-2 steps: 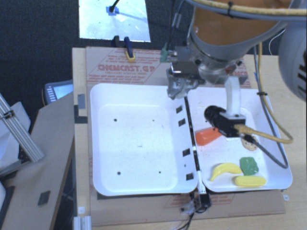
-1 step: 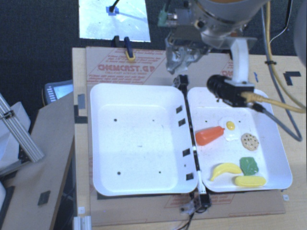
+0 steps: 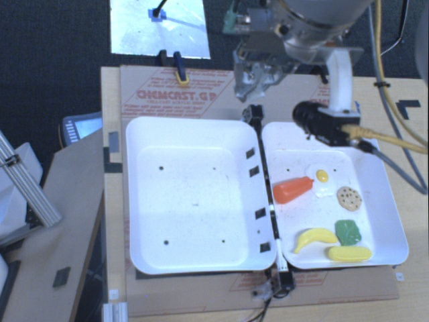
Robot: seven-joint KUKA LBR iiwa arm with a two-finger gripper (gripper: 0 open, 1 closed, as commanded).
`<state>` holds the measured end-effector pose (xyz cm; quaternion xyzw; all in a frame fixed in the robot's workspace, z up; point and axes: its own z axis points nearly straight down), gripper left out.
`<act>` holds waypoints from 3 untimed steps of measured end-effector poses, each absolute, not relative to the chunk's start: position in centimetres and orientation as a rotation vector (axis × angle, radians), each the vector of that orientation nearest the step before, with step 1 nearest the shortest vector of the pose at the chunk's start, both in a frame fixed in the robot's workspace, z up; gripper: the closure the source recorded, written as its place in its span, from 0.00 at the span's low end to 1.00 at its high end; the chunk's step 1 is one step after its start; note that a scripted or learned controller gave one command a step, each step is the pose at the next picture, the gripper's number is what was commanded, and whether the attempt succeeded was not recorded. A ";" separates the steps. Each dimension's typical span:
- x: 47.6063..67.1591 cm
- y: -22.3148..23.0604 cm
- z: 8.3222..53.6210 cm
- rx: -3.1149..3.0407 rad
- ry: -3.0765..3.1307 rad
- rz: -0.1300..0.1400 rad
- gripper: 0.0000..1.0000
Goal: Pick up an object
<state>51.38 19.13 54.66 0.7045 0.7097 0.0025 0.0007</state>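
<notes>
Gripper (image 3: 255,89) raised above the far end of the seam between the bins, clear of everything, nothing between its fingers; spread or pressed, cannot tell. Toys waiting in the right bin (image 3: 392,200), carrot (image 3: 291,190) nearest the divider, likely easiest reach

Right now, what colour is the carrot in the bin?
The toy carrot is orange-red, lying in the right bin; the camera view shows it clearly.

Wooden bench (image 3: 402,126), bearing a printed board (image 3: 175,94); on the board, two white bins (image 3: 191,129) side by side.
</notes>
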 end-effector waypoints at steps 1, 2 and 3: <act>51.4 19.1 55.8 2.207 2.233 0.011 1.00; 54.7 20.0 53.3 2.220 2.221 0.000 1.00; 54.8 23.5 53.5 2.213 2.227 0.004 1.00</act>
